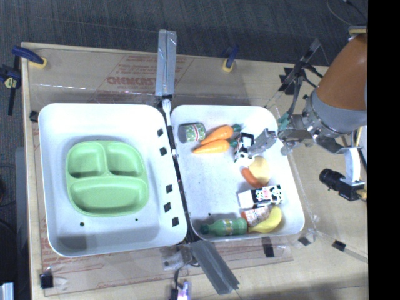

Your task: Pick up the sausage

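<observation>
Fingers: gripper [245,144] low over the right bin [187,114]; cannot tell if parted or closed, nothing seen between them
Sausage: orange-red piece [249,176] just below the gripper, touching a pale round item [259,166]
Near gripper: two carrots [214,140] and a can [192,132] to its left
Bin front: milk carton [261,196], banana [270,220], green bottle [224,226]
Left bin: green divided tray [107,177]
Surface: wooden, carries both bins
</observation>
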Action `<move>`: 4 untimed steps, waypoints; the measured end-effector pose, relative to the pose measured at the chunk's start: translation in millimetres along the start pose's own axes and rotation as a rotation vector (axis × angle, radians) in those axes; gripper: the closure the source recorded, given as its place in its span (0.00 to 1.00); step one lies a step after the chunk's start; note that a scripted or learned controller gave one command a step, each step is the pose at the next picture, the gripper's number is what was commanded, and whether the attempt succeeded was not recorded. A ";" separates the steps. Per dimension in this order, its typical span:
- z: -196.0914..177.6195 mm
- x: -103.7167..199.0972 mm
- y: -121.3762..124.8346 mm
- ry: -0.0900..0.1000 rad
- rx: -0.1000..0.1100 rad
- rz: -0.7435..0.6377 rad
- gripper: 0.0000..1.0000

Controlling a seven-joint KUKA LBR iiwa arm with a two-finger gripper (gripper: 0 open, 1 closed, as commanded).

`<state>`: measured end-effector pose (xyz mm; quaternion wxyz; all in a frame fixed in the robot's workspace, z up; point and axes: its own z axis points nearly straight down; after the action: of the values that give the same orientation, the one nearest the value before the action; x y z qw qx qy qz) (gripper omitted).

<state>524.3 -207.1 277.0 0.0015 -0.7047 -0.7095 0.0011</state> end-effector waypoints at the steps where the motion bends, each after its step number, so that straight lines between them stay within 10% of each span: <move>1: 76.7 2.3 -30.8 0.000 0.000 0.014 0.00; 2: 185.9 3.7 -3.3 -0.002 -0.003 -0.022 0.00; 3: 175.7 3.4 -2.9 -0.001 -0.001 -0.026 1.00; 4: 186.5 58.0 -32.2 0.002 0.001 -0.468 1.00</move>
<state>491.0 -149.3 90.7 0.0027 -0.5211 -0.8535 0.0003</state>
